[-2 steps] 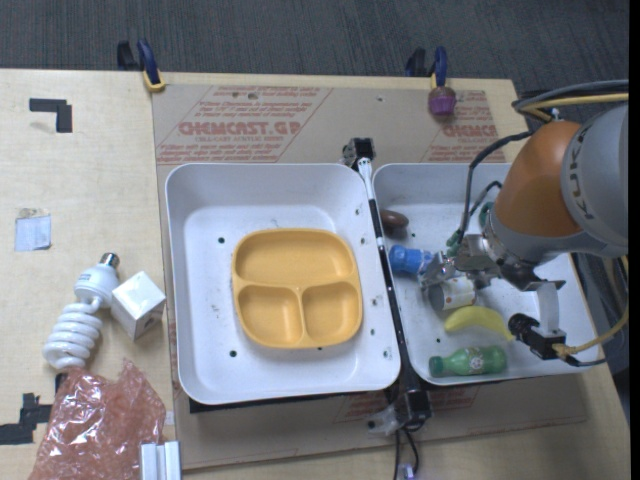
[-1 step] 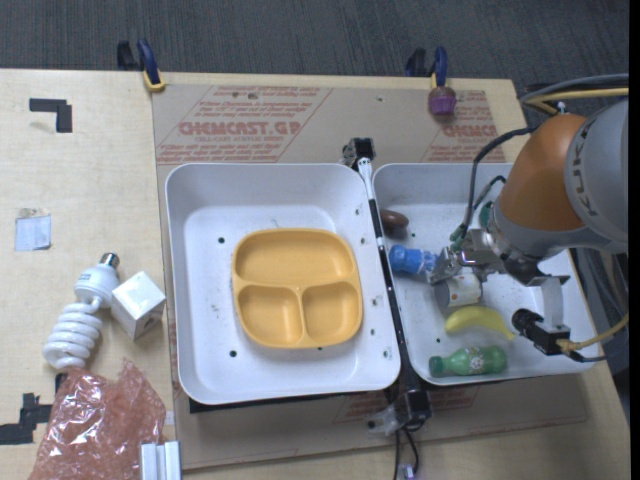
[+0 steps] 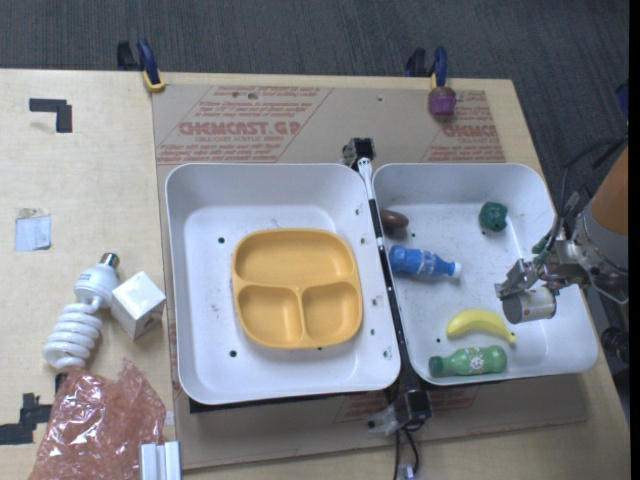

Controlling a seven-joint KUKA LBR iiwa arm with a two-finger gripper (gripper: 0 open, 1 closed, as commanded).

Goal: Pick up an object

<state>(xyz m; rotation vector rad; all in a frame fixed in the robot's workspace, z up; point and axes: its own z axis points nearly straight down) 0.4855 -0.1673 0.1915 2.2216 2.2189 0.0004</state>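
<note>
Now the gripper (image 3: pixel 527 293) hangs low in the right bin (image 3: pixel 520 180), just right of the yellow banana (image 3: pixel 478 323); whether its fingers are parted cannot be told, and nothing shows between them

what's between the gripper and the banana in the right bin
Nothing visible. The gripper hovers over the right bin just up and right of the banana, with bare bin floor between them. The green bottle lies below the banana, off that path.

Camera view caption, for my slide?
Gripper hovers in the right bin above a banana; yellow tray in left bin.
</note>
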